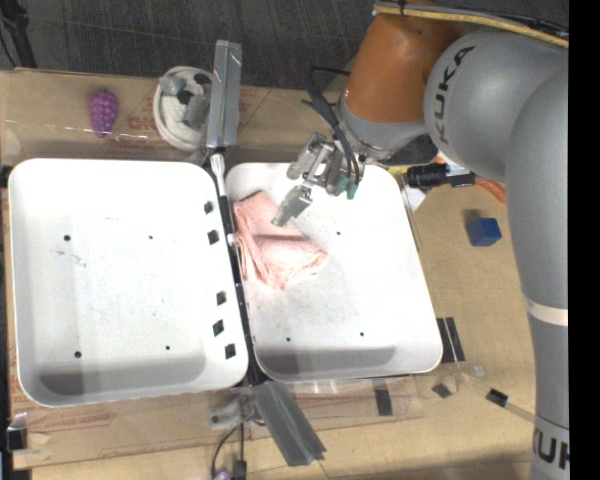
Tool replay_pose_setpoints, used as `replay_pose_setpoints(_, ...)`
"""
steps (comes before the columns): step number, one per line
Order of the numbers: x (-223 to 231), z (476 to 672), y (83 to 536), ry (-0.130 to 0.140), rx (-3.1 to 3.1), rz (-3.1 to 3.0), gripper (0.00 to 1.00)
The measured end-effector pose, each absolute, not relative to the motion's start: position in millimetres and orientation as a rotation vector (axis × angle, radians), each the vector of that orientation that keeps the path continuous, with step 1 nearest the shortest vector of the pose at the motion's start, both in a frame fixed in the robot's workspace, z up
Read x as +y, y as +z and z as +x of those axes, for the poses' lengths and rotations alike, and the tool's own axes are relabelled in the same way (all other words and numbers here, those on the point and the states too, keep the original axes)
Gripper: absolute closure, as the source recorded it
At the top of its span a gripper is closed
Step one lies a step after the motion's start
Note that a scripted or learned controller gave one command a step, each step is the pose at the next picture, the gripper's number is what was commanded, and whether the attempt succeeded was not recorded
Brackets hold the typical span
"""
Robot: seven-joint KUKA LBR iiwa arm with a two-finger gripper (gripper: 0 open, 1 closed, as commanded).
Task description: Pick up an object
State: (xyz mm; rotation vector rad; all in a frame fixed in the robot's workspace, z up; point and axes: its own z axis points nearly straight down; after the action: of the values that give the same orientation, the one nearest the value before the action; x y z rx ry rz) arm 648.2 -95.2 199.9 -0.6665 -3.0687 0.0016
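Hovering my gripper (298, 200) over the right bin (380, 298), I am looking at a pink cloth (278, 246) lying crumpled against that bin's left wall, toward the far half. One finger is pointing down at the cloth's upper edge, and I cannot tell from here how far the fingers are spread or whether any fabric is caught between them.

I am judging the cloth as light, soft and floppy: it will sag and drape when lifted, and a thin layer could slip out of a loose pinch. I am thinking the raised folds near its middle are the best place to take hold, since a bunched ridge gives more to bite on than a flat edge.

The bin floor is looking smooth and white, so the cloth may slide rather than bunch. I am also noting the left bin (110, 278) alongside, and a small blue block (485, 230) sitting on the brown bench (460, 288) well apart from the cloth.
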Motion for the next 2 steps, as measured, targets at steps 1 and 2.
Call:
replay_pose_setpoints(1,-142,628.9,110,0.001,-3.070,-0.663,0.00)
replay_pose_setpoints(2,-194,627.9,189,0.002,-3.059,-0.726,0.00)
